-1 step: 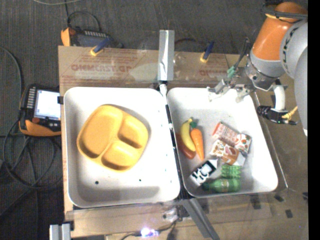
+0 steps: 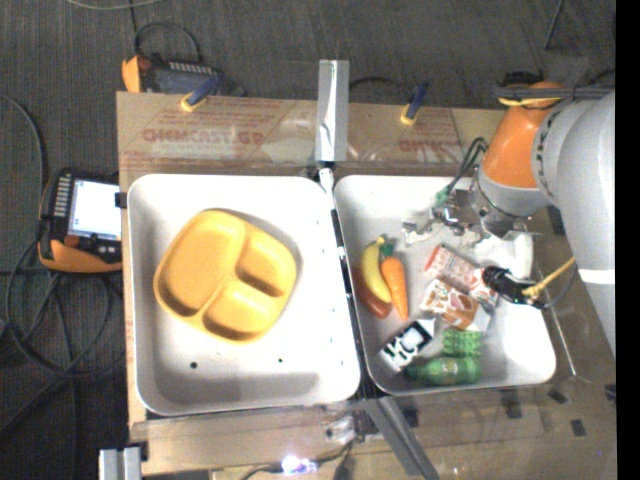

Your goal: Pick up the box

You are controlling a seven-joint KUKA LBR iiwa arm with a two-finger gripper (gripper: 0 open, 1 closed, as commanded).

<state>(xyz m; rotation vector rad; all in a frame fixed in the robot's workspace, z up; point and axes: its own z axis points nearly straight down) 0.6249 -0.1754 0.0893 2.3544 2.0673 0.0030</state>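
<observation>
A small black-and-white box (image 2: 408, 343) lies tilted near the front of the right bin (image 2: 530, 363), just left of some green items (image 2: 452, 358). My gripper (image 2: 445, 215) hangs over the back part of the same bin, well behind the box and apart from it. The grey arm with its orange band (image 2: 515, 153) comes in from the right above it. Nothing is visibly held.
Beside the box lie a banana (image 2: 373, 273) and a carrot (image 2: 396, 283), with two printed snack packets (image 2: 452, 286) to their right. The left bin (image 2: 150, 368) holds a yellow divided plate (image 2: 228, 273). A raised rim (image 2: 343, 268) divides the bins.
</observation>
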